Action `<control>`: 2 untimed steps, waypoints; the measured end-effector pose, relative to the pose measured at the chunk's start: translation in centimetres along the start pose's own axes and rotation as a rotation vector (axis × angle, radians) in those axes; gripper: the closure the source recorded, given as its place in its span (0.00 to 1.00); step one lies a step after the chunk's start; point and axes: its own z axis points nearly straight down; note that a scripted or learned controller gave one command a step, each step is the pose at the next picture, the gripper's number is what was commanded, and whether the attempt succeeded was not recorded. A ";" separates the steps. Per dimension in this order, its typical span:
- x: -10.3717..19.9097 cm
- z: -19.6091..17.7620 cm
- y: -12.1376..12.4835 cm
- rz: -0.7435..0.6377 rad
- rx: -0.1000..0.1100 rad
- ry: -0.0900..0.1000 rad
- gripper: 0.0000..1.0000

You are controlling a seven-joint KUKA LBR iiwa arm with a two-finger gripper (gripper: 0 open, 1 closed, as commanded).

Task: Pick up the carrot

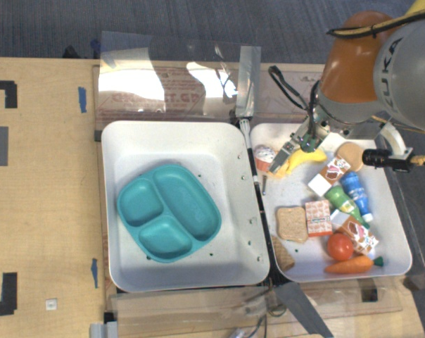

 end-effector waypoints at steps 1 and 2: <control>5.8 0.0 -7.4 -0.038 0.003 0.003 0.00; 5.2 0.0 -1.6 -0.081 0.000 0.002 0.00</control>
